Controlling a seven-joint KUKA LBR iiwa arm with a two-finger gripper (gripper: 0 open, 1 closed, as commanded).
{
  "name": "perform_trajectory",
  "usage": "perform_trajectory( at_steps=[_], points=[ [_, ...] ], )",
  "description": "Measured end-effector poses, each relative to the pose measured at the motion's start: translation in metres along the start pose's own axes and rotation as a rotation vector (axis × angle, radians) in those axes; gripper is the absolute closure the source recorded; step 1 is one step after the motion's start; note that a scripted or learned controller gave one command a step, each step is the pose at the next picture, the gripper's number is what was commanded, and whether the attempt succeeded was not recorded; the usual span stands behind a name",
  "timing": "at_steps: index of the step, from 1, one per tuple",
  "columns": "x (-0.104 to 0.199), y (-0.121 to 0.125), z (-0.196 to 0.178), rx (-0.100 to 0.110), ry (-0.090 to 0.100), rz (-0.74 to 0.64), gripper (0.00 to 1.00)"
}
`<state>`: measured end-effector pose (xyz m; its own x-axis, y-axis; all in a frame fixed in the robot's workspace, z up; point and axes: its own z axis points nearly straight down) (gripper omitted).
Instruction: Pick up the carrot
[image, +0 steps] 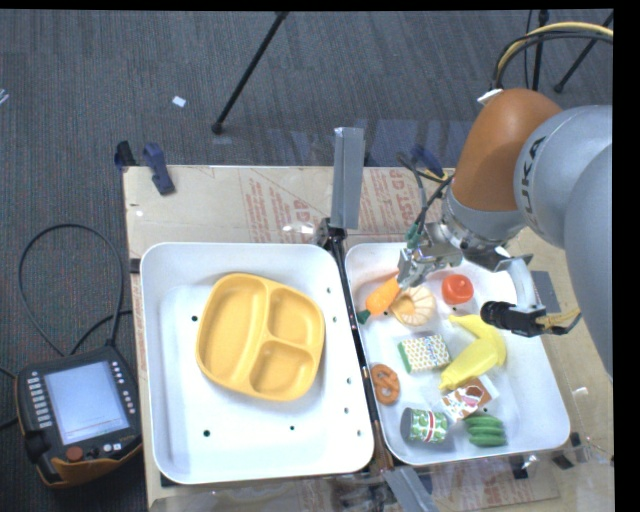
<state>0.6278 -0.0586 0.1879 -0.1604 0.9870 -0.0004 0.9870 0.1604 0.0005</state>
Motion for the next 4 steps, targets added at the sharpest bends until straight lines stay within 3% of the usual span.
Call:
perform_trajectory(
  at_steps=[1,2,3,4],
  points=[
    [-0.035,-0.064,-0.091,-0.001,-0.001,-0.097,1.00],
    [-0.097,-0.104,-0.270,-0.003,-0.003,-0.375,1.00],
    [-0.130,-0.173,-0.202,0.008,0.005,-0.404,1.00],
    [-0.129,-0.172,-0.204,0.005,0.003,-0.407,0.00]
  ],
)
